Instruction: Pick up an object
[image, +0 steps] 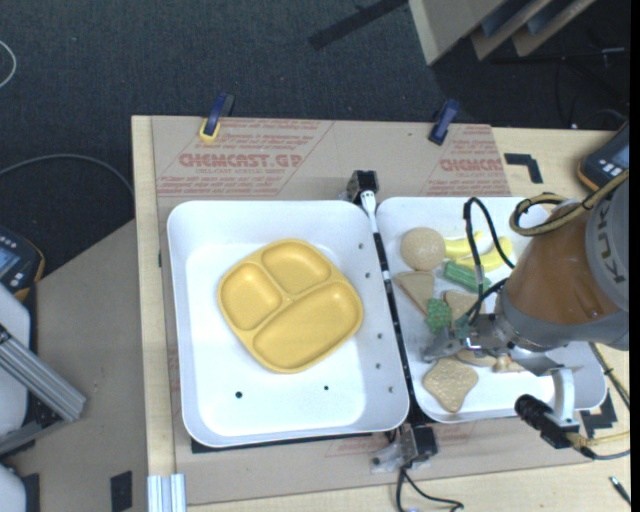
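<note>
Inside the right bin (590, 392) we see the gripper (447, 345) low among small food items; we cannot tell how its jaws stand. At 11 o'clock from it, touching or nearly so, lies a green piece (438, 314), long axis near vertical in the view. A tan flat piece (449, 384) lies at 6 o'clock, long axis running 1 to 7 o'clock. A beige ball (422, 247) sits at 12 o'clock; a yellow item (482, 245) and a green block (462, 273) lie at 1 o'clock. The left bin (200, 340) holds a yellow divided plate (290, 304), long axis 10 to 4 o'clock. Both bins rest on the table (150, 300).
</note>
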